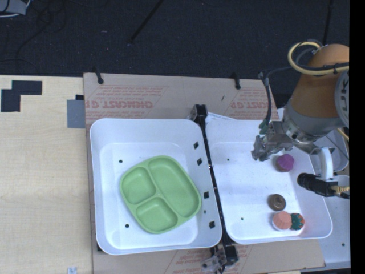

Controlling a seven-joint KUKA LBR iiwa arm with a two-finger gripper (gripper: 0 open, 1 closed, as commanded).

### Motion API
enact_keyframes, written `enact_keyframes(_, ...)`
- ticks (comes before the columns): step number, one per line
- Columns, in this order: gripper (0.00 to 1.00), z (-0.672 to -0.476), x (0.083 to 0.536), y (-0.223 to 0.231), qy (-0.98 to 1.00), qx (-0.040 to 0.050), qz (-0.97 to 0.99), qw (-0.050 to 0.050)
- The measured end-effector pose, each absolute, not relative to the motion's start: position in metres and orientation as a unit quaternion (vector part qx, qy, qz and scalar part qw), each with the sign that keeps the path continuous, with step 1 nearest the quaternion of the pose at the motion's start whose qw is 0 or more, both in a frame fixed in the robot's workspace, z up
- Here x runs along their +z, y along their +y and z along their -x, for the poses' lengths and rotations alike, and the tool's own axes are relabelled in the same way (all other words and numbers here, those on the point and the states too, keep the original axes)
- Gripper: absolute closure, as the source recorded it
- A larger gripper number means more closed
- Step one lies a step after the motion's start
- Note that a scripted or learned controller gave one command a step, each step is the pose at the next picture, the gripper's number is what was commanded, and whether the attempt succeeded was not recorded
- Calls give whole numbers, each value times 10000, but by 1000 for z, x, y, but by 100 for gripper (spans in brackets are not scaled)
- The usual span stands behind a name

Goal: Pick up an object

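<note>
Purple ball point(285, 162), perhaps, right bin point(239, 170)

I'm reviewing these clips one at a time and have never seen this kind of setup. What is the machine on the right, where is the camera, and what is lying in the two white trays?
This is a single picture from a camera fixed above a bench, looking down at a slant. The grey and orange machine on the right is a robot arm; its job is to pick up an object. At its tip is a claw, hanging over the right bin, beside a small purple ball. I cannot tell whether the claw is open or shut, and nothing is visibly held. Further down that bin lie a small round brown piece and a pink and green toy. The left bin holds a green divided plate with three compartments.
</note>
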State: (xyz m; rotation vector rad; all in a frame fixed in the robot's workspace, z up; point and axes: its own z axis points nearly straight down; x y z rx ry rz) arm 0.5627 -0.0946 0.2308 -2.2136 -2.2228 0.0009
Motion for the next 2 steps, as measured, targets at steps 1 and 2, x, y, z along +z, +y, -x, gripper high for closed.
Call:
enact_keyframes(1, 100, -566, 219, -41, -7086, 5, 7056, 25)
enact_keyframes(2, 100, -569, 211, 9, -7083, 12, 7059, 30)
